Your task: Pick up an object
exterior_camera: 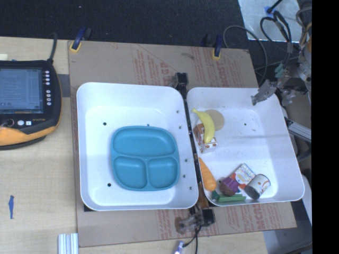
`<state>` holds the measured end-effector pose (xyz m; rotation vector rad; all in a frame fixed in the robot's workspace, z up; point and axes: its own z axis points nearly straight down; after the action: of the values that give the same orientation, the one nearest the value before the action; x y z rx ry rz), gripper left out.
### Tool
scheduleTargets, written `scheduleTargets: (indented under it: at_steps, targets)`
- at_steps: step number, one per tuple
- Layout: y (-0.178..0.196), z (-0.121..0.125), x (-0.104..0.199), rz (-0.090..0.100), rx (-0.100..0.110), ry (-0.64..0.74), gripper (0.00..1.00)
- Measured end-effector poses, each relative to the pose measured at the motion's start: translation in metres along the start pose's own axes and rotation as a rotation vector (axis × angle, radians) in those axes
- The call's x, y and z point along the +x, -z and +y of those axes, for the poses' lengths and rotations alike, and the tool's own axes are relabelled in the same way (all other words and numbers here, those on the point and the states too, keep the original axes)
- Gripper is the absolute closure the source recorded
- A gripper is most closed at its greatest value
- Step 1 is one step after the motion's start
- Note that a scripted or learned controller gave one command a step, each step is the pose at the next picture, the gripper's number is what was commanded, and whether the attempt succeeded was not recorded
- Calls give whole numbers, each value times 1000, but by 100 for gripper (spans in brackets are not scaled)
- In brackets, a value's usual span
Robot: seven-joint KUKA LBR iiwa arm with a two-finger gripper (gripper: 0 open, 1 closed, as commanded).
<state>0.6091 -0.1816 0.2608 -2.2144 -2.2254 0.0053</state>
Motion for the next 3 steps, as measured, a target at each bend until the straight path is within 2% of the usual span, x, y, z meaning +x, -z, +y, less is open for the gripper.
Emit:
scheduleTargets:
  at_steps: [1, 2, 3]
  targets:
    - [-128, 9, 56, 1, 3, 1, 0]
    - [-160, -66, 45, 0, -1, 1, 0]
    - [-68, -46, 111, 1, -3, 0, 0]
